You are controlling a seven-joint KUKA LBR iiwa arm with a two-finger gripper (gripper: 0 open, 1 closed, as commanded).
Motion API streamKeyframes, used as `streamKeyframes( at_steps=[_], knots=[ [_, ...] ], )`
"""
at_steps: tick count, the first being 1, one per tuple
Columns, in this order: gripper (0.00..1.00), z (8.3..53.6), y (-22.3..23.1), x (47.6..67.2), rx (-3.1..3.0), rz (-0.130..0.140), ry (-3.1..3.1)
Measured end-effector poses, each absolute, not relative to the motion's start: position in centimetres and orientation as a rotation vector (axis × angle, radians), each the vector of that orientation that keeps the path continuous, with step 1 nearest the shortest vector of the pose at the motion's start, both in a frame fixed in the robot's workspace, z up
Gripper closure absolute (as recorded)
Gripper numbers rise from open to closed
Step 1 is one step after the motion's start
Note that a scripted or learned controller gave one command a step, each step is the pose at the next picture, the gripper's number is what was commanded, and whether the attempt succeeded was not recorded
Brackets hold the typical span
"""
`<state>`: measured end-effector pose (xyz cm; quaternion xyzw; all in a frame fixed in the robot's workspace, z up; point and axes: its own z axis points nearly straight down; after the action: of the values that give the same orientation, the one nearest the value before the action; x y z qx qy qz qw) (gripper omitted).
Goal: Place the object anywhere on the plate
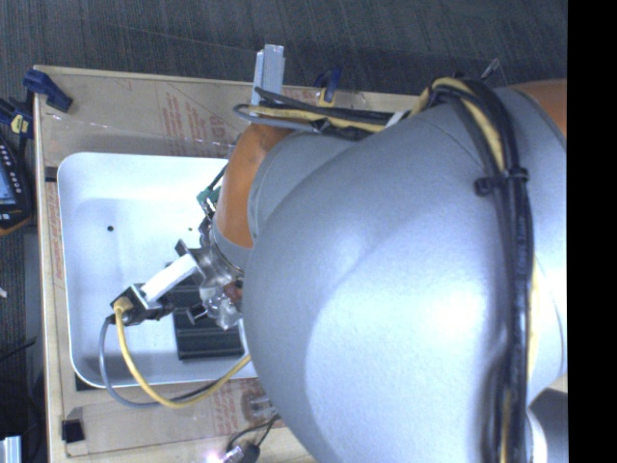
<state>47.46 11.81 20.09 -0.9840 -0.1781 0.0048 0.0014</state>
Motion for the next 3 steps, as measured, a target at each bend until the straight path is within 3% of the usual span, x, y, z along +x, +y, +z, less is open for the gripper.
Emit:
streamKeyframes(
  at_steps=[1, 2, 3],
  knots=[
    [1.0, 21.3, 8.7, 51.9, -3.118, 0.002, -0.382],
    [1.0, 25.0, 13.0, 54.0, -2.934, 0.01, -1.115],
    [1.0, 19.5, 4.6, 52.0, -3.042, 0.013, -0.768]
  ],
)
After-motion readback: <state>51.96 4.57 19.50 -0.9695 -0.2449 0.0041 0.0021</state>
